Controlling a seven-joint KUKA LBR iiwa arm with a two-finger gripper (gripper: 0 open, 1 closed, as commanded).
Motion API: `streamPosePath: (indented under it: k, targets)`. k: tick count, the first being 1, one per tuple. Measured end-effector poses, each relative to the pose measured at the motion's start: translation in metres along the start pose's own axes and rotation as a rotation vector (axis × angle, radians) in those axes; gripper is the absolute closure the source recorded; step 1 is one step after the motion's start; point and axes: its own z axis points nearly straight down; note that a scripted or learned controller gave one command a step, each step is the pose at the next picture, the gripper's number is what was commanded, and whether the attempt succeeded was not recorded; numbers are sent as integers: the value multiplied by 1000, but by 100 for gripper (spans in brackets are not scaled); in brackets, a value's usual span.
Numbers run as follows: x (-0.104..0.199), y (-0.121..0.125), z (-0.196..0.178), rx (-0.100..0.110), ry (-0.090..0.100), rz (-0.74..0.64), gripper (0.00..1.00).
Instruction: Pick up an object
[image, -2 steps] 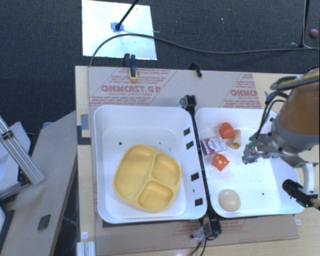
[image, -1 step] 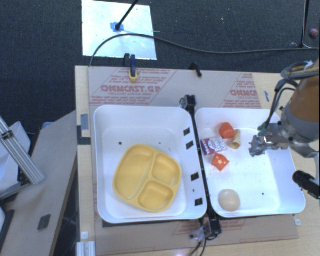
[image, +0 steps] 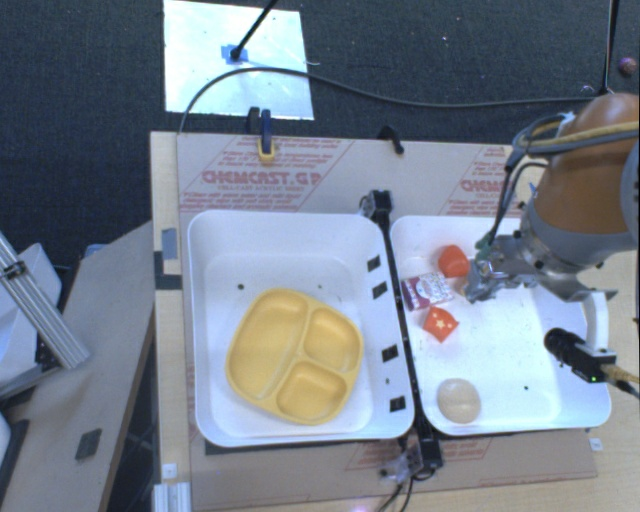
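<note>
Objects for the pick lie in the right bin (image: 575, 405): an orange ball (image: 454, 261) toward its far edge, a red-and-white packet (image: 428, 291) beside the wall shared with the left bin, a small red block (image: 440, 323) just nearer than the packet, and a pale round lump (image: 460, 400) by the bin's near edge. The end effector (image: 483, 280) sits low over the right bin's far half, just beside the ball and the packet. We cannot tell from this slant whether it is open or closed, and we see nothing gripped in it.

We judge the step to be the approach and descent onto one piece. To do it well, we would centre over a single object, since ball, packet and block crowd together and a careless drop could nudge one against another. The ball may roll; the flat packet offers little to grip. The lump stands well apart and looks the cleaner target.

From the worktop's right edge the arm (image: 590, 180) reaches in, its orange band high and its wrist bent down toward the bin. A yellow tray (image: 295, 355) lies in the left bin (image: 215, 290).
</note>
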Motion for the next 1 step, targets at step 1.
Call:
streamPosePath:
  k: [1]
  targets:
    - [35, 36, 17, 0, 0, 0, 100]
